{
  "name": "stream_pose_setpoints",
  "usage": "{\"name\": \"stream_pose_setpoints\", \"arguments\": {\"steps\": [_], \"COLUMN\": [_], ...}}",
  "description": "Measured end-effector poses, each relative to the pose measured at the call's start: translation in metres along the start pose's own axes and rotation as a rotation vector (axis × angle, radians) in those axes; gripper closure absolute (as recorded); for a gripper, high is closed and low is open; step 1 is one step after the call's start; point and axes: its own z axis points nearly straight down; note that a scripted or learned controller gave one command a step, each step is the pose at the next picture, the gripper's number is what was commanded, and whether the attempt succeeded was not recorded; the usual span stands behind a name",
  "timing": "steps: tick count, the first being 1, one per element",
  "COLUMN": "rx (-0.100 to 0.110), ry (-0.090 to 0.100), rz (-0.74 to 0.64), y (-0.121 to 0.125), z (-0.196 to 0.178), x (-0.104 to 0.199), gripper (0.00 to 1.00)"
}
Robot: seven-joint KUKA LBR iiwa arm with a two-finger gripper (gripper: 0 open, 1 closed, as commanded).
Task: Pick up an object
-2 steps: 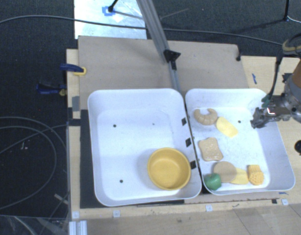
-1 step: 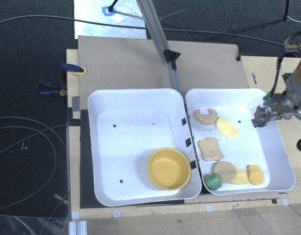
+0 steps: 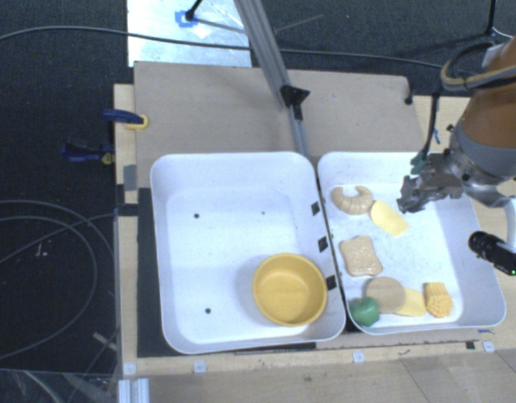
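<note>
You see a yellow bowl (image 3: 289, 288) left of the croissant (image 3: 352, 199); right of the croissant lies a yellow piece (image 3: 389, 218), the gripper (image 3: 412, 198) just above it, its fingers too blurred to judge.

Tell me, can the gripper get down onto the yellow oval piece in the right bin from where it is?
Probably yes. The gripper hangs beside the yellow oval piece, which lies flat with bare bin floor around it; the croissant sits apart to its left.
</note>
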Motion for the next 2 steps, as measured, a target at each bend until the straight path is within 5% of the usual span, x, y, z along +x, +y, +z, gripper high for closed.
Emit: {"name": "stream_pose_setpoints", "arguments": {"steps": [2], "rx": [0.003], "ry": [0.000], "rz": [0.001], "y": [0.012], "z": [0.036], "x": [0.108], "gripper": [1.00]}}
